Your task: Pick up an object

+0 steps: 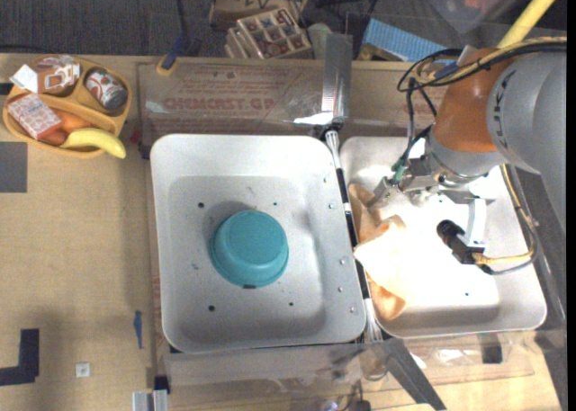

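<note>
1 cloth [389,261] | 1 teal bowl [250,247] | 2 bins [171,166] | 1 claw [402,186]

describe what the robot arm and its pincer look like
The arm is smooth, rounded light grey with an orange band above the wrist. Thin cables, some green and some dark, loop over the band down to the wrist. The pincer is a small assembly of grey metal and dark parts. A black cylindrical piece with an orange-tipped lead hangs beside it.
</note>
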`<state>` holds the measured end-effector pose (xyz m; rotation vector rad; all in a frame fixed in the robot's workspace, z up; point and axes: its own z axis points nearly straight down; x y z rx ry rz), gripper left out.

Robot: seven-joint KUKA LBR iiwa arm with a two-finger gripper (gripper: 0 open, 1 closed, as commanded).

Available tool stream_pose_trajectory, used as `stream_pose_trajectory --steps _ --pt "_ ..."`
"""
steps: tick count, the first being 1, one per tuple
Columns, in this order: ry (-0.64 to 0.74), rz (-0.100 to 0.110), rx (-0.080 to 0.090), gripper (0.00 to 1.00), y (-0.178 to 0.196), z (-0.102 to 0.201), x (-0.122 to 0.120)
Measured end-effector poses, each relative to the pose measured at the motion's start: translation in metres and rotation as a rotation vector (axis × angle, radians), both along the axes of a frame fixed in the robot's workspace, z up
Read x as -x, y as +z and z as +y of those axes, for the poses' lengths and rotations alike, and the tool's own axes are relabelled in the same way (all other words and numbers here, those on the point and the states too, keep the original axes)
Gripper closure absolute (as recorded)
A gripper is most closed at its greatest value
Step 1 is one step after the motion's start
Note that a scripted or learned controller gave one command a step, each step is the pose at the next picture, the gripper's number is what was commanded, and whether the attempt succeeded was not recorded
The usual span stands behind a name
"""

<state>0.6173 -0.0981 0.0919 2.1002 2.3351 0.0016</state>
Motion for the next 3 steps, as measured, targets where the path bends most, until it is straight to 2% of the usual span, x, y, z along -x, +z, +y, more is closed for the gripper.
stream_pose_trajectory --steps 1,2,3 --pt "0.231 -0.003 0.002 0.0 0.094 0.029 -0.033" --pt "0.262 0.001 0.0 0.0 0.094 0.052 -0.005" --pt "0.296 0.001 0.0 0.0 0.038 -0.017 0.018"
